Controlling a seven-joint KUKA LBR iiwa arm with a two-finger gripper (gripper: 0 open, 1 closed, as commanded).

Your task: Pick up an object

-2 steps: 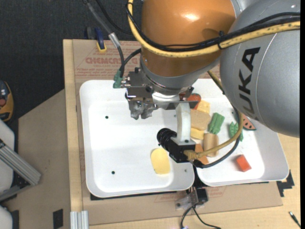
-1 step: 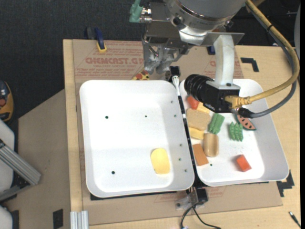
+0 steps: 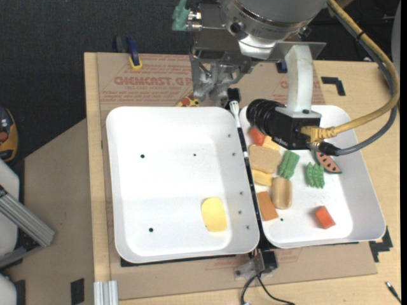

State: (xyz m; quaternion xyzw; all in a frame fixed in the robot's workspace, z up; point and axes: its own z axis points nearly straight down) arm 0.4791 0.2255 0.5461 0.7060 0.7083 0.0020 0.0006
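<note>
The claw (image 3: pixel 216 84) is in the upper middle of the frame, above the top edge of the left bin (image 3: pixel 127 170), under the big grey wrist of the arm (image 3: pixel 273 5). Its metal parts are seen against the brown surface (image 3: pixel 102 107), and I cannot tell if it is open or closed; nothing is visible in it.

In the left bin there is one yellow object (image 3: pixel 214 214), lying in the lower right part, apart from the walls.

The right bin (image 3: pixel 362 215) holds several objects close together near its left side: a red piece (image 3: pixel 257 135), pale yellow blocks (image 3: pixel 264 159), a green piece (image 3: pixel 288 164), a second green piece (image 3: pixel 314 175), a tan rounded object (image 3: pixel 282 192), an orange flat piece (image 3: pixel 267 206) and a red-orange cube (image 3: pixel 324 217) lower right, apart from the others. A slice with dark seeds (image 3: pixel 329 162) lies near the right side.
</note>
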